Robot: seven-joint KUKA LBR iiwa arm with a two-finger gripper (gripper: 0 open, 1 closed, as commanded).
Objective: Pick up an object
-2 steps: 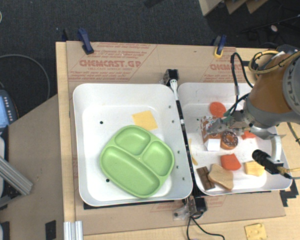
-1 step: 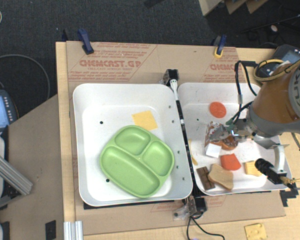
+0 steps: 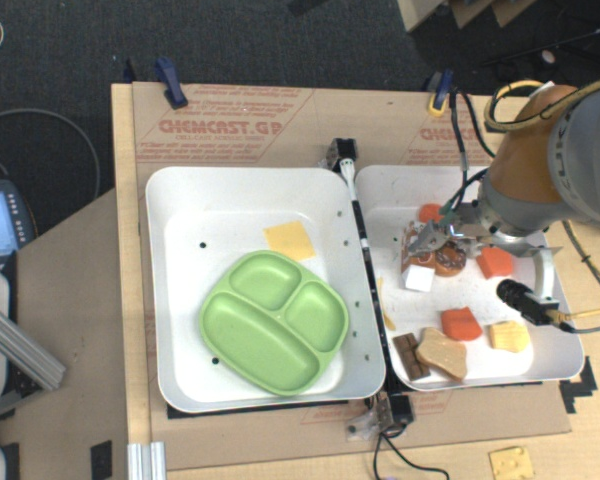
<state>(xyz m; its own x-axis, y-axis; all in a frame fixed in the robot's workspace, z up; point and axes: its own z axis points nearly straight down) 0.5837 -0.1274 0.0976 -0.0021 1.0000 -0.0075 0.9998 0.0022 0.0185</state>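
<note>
Brown round toy food beneath gripper; jaws' state unclear.

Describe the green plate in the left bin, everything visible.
The green plate is a rounded, pale green tray of plastic-looking material with three compartments, two small and one long. It lies flat and upright on the floor of the left bin, toward the near side, turned at an angle. A yellow square sits just behind it.
</note>
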